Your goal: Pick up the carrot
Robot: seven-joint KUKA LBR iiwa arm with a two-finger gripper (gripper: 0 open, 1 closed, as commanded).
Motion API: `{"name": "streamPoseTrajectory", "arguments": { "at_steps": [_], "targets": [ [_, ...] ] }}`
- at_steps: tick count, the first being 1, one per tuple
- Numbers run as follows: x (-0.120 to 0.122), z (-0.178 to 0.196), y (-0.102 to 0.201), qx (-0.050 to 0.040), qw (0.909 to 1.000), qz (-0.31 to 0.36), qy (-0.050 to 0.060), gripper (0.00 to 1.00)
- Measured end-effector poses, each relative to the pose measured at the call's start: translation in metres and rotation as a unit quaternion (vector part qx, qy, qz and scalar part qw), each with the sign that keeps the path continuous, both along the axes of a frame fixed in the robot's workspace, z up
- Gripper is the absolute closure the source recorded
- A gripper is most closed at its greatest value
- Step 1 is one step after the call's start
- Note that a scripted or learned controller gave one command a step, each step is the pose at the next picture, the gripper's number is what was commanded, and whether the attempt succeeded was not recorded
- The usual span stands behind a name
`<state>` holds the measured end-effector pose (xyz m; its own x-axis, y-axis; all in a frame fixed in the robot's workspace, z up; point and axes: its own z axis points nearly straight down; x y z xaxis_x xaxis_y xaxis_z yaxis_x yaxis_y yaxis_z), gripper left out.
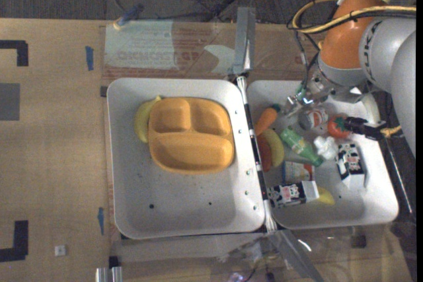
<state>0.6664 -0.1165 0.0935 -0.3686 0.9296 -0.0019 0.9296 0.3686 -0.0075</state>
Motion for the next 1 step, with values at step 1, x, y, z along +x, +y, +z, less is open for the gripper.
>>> {"name": "streamPoseTrajectory", "arguments": {
  "at_steps": [1],
  "targets": [
    [0.0019, 0.101, 0.0322, 0.0018, 0.9993, 0.038, -0.005, 1.0]
  ]
}}
